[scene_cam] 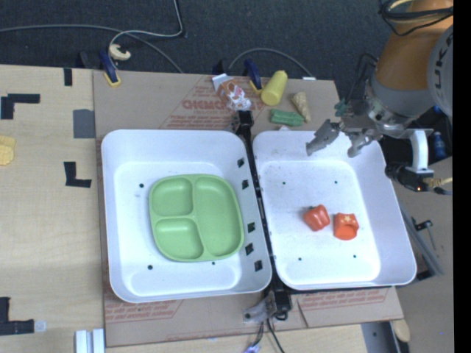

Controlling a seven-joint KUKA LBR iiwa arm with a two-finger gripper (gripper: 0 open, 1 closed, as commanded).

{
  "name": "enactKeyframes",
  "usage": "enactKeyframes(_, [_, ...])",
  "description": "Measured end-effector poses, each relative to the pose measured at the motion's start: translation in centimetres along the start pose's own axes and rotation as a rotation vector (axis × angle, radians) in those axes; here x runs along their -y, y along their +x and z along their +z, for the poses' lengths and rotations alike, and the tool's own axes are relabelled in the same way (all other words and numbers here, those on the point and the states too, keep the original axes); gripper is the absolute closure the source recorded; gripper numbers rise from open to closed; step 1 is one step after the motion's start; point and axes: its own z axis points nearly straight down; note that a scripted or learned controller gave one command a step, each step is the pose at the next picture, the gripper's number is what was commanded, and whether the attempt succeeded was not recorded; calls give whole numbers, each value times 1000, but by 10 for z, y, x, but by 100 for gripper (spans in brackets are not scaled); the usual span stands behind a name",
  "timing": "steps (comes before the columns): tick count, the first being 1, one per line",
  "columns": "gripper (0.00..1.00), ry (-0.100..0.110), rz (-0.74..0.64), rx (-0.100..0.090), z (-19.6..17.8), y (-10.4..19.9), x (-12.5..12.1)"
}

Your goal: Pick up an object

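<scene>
Two-finger gripper (339, 143) upper right, fingers apart, nothing between them. Small red plastic pepper pieces (317, 218), lower right bin: probably light, rigid, slick; grip across the middle.

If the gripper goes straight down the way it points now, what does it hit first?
The gripper, fingers spread, hangs over the far end of the right bin. Straight down it likely meets bare bin floor. The two red pieces lie nearer the camera, off that line, though depth is uncertain.
</scene>
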Motion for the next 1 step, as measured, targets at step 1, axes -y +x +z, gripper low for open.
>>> enactKeyframes(1, [0,-3,0,-1,172,-12,19])
